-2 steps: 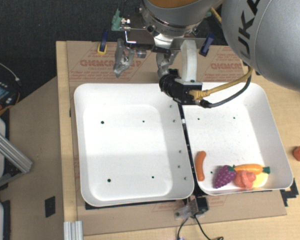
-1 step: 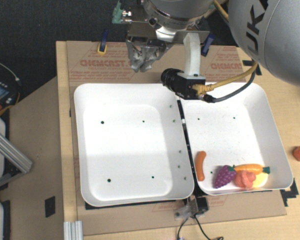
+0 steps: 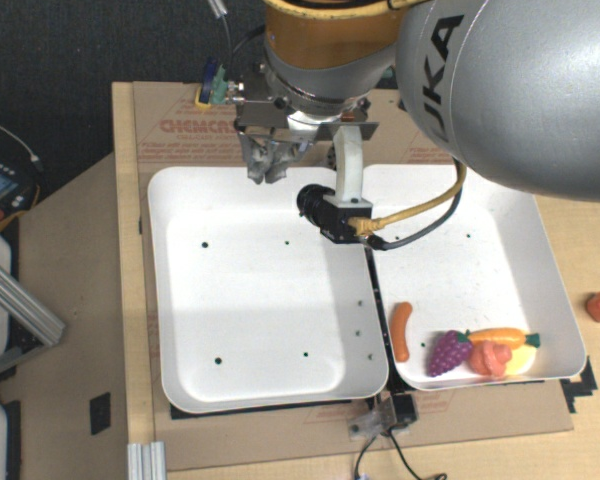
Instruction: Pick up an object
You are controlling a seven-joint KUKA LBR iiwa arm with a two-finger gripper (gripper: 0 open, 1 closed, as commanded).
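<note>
Clearly the grey two-finger gripper point(image 3: 266, 168) hangs over the left white bin's point(image 3: 180, 368) far edge, pinching nothing I can see; toy fruits, like the purple grapes point(image 3: 446, 352), lie well apart in the right white bin's point(image 3: 540, 258) near corner.

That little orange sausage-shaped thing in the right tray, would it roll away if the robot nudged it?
Probably. The small orange sausage-shaped toy looks round and smooth, so a sideways push would likely roll it. It looks like light plastic, apt to skid on the smooth right-hand white tray. Being narrow, it could slip from a loose grip.
</note>
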